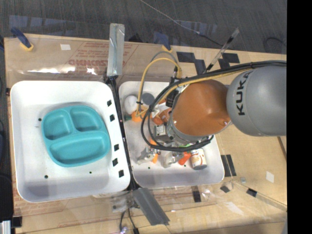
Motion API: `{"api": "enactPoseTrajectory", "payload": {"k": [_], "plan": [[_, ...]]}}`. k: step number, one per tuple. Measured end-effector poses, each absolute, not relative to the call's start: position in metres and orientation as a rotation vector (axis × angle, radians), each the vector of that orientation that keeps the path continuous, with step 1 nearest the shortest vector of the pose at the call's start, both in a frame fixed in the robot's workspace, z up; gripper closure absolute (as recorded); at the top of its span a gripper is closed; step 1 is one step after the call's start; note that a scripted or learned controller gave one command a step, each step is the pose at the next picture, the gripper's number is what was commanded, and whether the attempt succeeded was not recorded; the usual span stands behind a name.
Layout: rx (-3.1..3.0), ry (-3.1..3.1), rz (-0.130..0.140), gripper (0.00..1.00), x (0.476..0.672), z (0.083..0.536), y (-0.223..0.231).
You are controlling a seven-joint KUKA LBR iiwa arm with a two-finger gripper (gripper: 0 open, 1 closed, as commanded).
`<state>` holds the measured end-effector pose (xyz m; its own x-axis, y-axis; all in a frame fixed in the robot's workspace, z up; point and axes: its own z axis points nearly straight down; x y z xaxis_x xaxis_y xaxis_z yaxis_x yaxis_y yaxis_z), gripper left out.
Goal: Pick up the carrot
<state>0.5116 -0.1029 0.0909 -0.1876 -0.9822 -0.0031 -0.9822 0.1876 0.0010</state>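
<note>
My gripper (156, 157) hangs low over the front of the right bin (170, 179), with the orange wrist band (197, 108) and the grey arm covering most of what lies beneath. A small orange piece (184, 158) that looks like part of the carrot pokes out from under the wrist, just left of a small can (197, 160). Another orange bit (155, 156) shows right at the gripper's metal parts. I cannot tell whether either orange bit is held. Most of the carrot is hidden.
The left bin (24, 130) holds a teal divided plate (75, 135). In the right bin a white rounded object (130, 102) and a small orange item (138, 114) lie at the back left. Yellow and black cables (146, 74) loop over the bin's far edge.
</note>
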Motion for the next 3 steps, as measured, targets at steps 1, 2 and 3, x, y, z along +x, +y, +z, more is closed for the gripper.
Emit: {"api": "enactPoseTrajectory", "payload": {"k": [1,2,3], "plan": [[-2.011,2.410,0.008,1.00,0.512,0.101,-0.099],[-1.846,2.533,-0.011,1.00,0.485,0.222,-0.059],[-1.999,2.423,-0.001,1.00,0.477,0.207,-0.129]]}}
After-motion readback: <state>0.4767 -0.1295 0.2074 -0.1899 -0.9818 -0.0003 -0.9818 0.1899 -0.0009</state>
